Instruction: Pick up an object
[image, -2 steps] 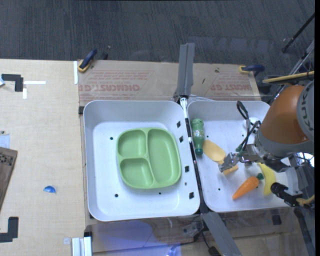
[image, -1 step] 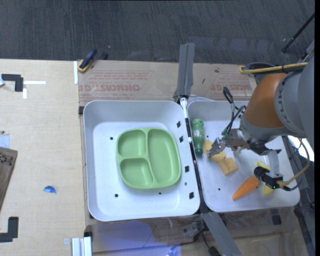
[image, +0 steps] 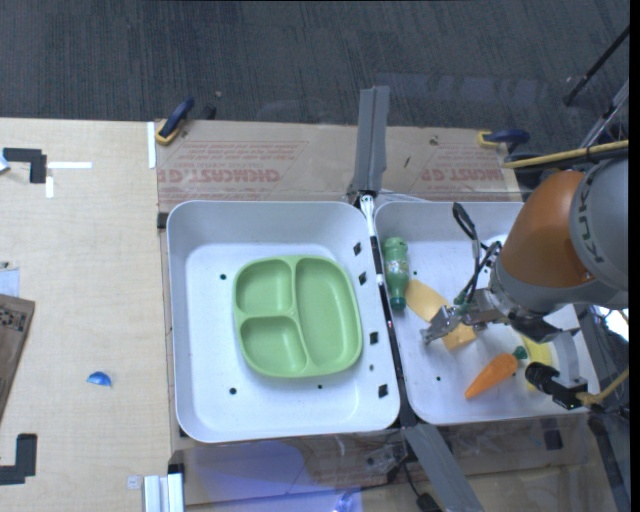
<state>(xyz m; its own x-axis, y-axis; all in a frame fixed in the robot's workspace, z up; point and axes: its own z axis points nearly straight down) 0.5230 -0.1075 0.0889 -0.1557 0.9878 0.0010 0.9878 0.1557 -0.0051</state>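
Two white bins (image: 190, 300) on wooden bench (image: 80, 280); dark floor behind; pincer (image: 440, 328) state unclear.

bins (image: 200, 330): glossy white plastic | tray (image: 298, 316): matt green plastic | bench (image: 80, 290): pale wood

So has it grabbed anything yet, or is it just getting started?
Done so far: the arm has reached into the right bin, and its gripper is down at the yellow piece. Whether it grips the piece is unclear. Nothing is lifted: the carrot and green bottle lie in the bin. Lifting remains.
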